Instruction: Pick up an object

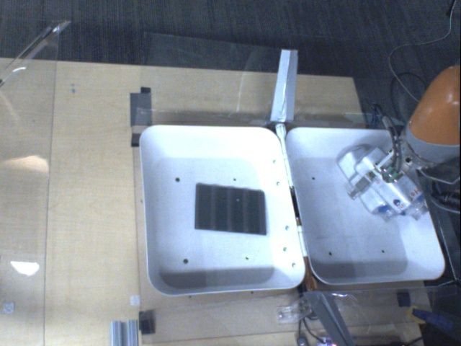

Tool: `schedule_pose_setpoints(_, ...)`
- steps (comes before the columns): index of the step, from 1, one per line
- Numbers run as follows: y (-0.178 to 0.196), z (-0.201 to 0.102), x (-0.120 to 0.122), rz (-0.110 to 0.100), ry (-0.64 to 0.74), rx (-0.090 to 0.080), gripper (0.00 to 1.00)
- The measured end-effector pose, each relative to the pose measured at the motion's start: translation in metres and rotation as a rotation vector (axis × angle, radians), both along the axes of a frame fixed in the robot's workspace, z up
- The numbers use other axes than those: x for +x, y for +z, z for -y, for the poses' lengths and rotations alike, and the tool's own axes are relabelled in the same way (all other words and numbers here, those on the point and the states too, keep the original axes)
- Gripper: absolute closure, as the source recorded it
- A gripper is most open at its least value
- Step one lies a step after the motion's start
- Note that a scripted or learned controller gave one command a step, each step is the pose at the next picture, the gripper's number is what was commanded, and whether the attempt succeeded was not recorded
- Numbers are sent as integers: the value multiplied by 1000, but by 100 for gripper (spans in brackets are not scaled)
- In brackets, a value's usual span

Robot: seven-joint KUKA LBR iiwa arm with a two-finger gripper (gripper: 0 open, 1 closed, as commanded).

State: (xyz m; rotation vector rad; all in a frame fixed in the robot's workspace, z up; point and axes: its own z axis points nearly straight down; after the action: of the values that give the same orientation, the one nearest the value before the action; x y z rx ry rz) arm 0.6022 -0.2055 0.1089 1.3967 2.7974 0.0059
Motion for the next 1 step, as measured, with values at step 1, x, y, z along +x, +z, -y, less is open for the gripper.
schedule_pose_setpoints(1,-7,-1,57,-21,81,7,0)
